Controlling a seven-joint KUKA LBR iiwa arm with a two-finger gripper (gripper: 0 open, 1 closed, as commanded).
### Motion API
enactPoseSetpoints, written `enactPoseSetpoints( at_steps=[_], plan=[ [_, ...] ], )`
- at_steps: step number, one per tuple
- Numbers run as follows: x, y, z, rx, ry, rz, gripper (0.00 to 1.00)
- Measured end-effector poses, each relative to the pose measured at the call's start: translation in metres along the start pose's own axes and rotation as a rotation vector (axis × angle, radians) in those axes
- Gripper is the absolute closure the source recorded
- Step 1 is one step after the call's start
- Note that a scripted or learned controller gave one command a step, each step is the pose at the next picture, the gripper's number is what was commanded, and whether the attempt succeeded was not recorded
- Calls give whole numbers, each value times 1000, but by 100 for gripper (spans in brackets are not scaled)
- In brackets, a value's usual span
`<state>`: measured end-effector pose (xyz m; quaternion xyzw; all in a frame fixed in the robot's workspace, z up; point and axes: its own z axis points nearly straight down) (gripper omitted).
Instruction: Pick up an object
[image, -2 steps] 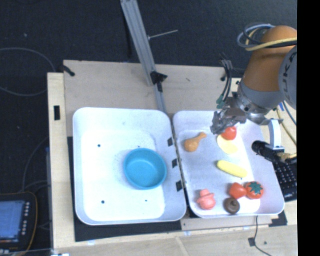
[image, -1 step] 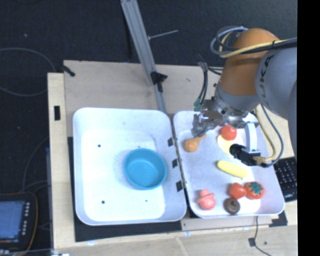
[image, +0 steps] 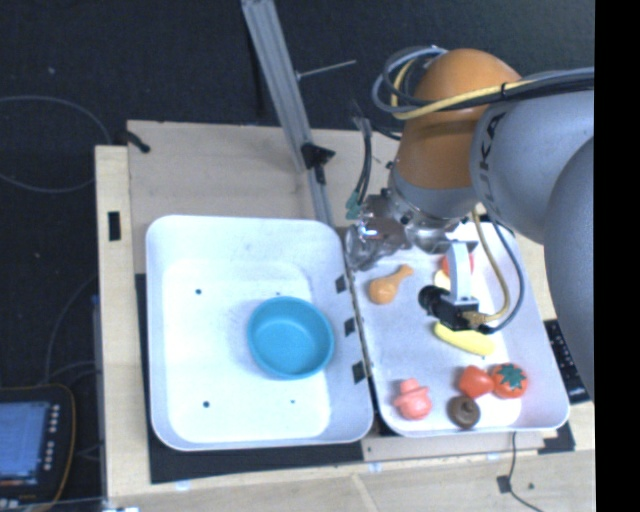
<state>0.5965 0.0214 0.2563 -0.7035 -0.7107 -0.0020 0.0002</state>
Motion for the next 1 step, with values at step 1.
enactPoseSetpoints(
  at_steps=[1],
  plan=[
    [47,-2,-1,0,-1,1,100]
  ],
)
